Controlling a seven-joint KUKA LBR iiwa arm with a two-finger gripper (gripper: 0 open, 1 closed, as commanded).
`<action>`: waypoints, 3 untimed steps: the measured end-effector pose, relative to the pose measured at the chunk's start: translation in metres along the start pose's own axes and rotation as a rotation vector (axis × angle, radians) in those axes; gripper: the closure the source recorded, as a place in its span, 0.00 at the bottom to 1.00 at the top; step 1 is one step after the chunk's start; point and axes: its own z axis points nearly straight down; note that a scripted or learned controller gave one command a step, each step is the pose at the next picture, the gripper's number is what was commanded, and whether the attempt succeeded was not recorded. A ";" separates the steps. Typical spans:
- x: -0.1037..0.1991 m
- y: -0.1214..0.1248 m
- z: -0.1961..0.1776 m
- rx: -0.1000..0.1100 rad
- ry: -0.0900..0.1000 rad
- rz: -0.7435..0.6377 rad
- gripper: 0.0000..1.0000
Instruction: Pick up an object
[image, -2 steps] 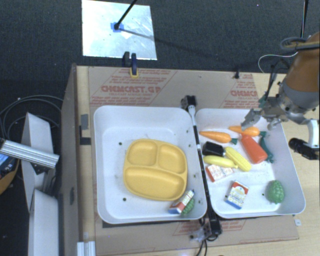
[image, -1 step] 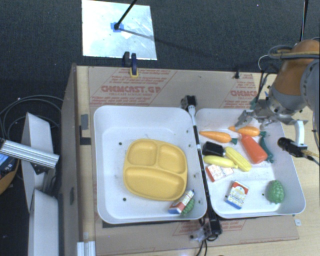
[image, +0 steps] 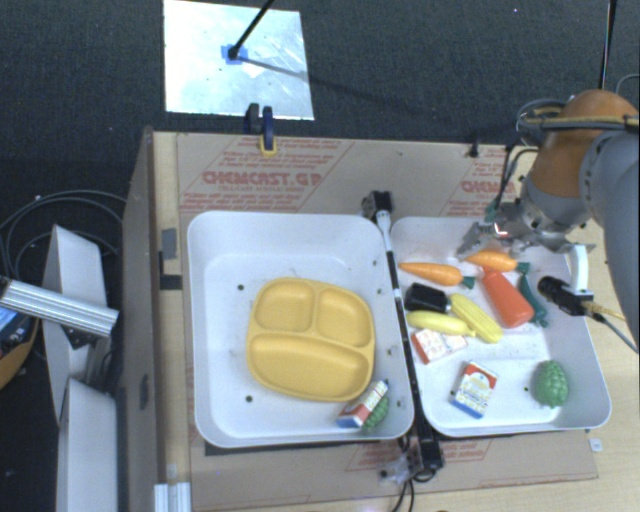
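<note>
1. nearest, at 6 o'clock in the right bin, a small carton; a green knobbly toy lies at 5.
2. mid-bin: corn, a banana, an orange-red carrot.
3. the left bin holds a yellow divided plate.
4. farthest, at 12, the fingers hang just above a small orange carrot; i cannot tell how far apart they stand.

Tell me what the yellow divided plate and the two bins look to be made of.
The yellow divided plate looks like moulded plastic with a matte to satin finish: uniform colour, rounded compartment walls. The left bin and right bin seem to be thin white plastic, smooth with a soft sheen and rounded corners, though the material is not certain.
</note>
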 end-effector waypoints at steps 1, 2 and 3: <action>0.061 -0.005 0.006 -0.012 -0.005 0.000 0.00; -0.003 -0.149 0.015 0.017 0.005 0.005 0.00; -0.012 -0.178 0.015 0.013 0.005 0.004 0.00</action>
